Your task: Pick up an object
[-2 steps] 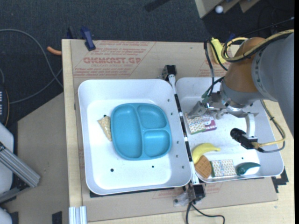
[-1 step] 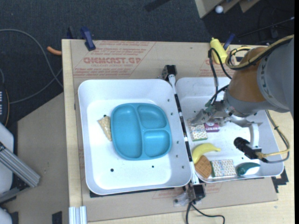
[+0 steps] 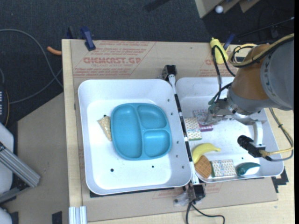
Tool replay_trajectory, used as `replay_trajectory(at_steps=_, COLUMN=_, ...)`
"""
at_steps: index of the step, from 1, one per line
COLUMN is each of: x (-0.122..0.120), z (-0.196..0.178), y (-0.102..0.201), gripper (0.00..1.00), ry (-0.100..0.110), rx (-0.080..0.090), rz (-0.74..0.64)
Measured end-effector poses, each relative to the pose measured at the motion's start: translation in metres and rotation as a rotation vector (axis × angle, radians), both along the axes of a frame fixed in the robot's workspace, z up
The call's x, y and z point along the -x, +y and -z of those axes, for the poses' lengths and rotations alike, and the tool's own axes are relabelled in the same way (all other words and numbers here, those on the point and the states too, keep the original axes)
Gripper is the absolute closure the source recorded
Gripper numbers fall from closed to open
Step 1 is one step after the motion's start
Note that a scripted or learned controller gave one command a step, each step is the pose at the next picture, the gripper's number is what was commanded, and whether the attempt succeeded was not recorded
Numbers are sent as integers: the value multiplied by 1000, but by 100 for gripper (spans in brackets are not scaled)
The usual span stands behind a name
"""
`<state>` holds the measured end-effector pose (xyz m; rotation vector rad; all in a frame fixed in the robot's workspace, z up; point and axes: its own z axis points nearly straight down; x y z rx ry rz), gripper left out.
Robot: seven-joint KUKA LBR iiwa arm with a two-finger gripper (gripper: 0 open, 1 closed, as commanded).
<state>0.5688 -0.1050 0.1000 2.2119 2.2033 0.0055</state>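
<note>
White plastic forms the two bins; the gripper (image 3: 212, 115) hangs low over the right bin (image 3: 233, 136), near its left wall, and whether it is wide or closed cannot be told. Just beneath and beside it lie a small pink-patterned packet (image 3: 204, 125) and a paler packet (image 3: 192, 126). Further forward sit a banana (image 3: 206, 149), a round brown biscuit-like piece (image 3: 202, 167), a speckled box (image 3: 223, 167) and a teal-and-white object (image 3: 247, 169). The left bin (image 3: 131, 174) holds a blue divided plate (image 3: 140, 130) with a tan scrap (image 3: 105, 126) touching its left edge.
</note>
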Motion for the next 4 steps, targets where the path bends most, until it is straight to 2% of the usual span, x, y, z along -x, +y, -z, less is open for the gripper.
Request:
replay_trajectory(at_steps=1, x=-16, z=-85, y=90, gripper=100, ry=15, rx=-13, rz=-5)
replay_trajectory(at_steps=2, x=-22, z=-93, y=38, gripper=100, ry=14, rx=-9, rz=-3)
replay_trajectory(at_steps=3, x=-22, z=-93, y=39, gripper=0, ry=14, rx=-10, rz=-4)
replay_trajectory(at_steps=4, x=-94, z=-33, y=-53, gripper=0, ry=16, rx=-9, rz=-3)
